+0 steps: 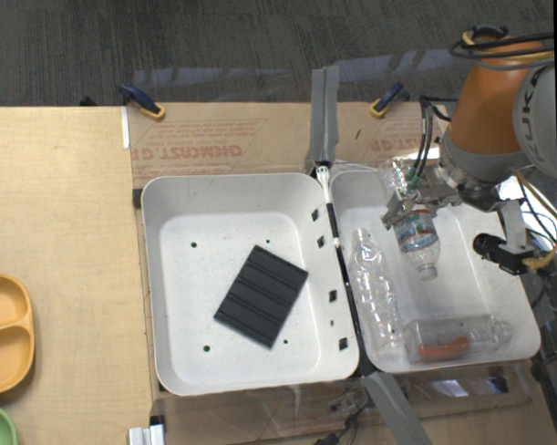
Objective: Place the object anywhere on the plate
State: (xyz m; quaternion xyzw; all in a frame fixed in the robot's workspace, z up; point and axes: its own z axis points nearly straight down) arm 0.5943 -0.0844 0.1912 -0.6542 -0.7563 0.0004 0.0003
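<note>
Reaching in from the right, the grey arm with its orange band (498,95) hangs over the right-hand shallow white plastic bin (509,296). Its two-finger gripper (411,212) sits above the upper part of that bin, with the fingers (395,210) closed around a small clear plastic water bottle (418,239), which hangs upright below them and carries a bluish label. The bottle is lifted clear of the bin floor and casts a soft shadow beneath itself.

Two more transparent bottles lie in the same bin: a ribbed, crinkled clear bottle (374,291) stretched along the left wall, and a smooth clear bottle with an orange-red item inside (451,339) lying along the near wall.

The left-hand shallow white plastic bin (174,357) holds a flat black rectangular plate with parallel ridges (261,295), set at a slant near the middle of the floor and well apart from the held bottle.

Both bins rest on brown printed cardboard (221,141) fixed by blue-and-orange clamps (142,100) to the pale wooden tabletop (59,206). A yellow-orange divided tray (9,331) lies at the left edge.
</note>
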